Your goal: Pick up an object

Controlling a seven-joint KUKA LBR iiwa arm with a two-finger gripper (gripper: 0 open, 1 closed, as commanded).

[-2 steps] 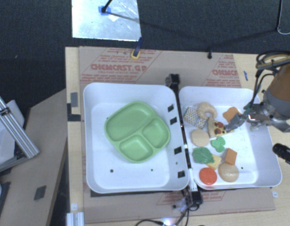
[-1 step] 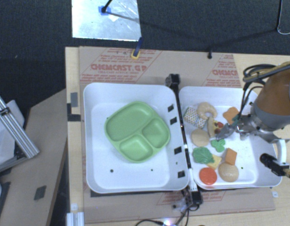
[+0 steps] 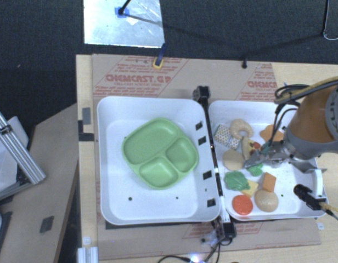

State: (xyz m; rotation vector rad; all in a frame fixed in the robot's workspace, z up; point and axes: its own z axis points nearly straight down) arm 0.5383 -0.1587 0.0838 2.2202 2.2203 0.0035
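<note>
The right bin (image 3: 279, 109) holds a heap of toy food: a pale ring-shaped piece (image 3: 241, 128), a beige round piece (image 3: 232, 160), a green leafy piece (image 3: 235, 179), a red tomato (image 3: 242, 204), a tan ball (image 3: 266, 200), an orange block (image 3: 268, 182) and an orange piece (image 3: 268, 132) at the back. My gripper (image 3: 254, 161) reaches in from the right and sits low over the middle of the heap, just above a small green piece (image 3: 255, 170) and beside the beige round piece. Nothing shows clearly between its fingers.
The left bin (image 3: 114, 201) holds a green three-compartment plate (image 3: 160, 153). A black divider strip (image 3: 208, 147) runs between the two bins. A shiny sheet (image 3: 123, 15) lies on the dark floor beyond the bench. The arm's orange band (image 3: 317, 119) hangs over the right bin's far right.
</note>
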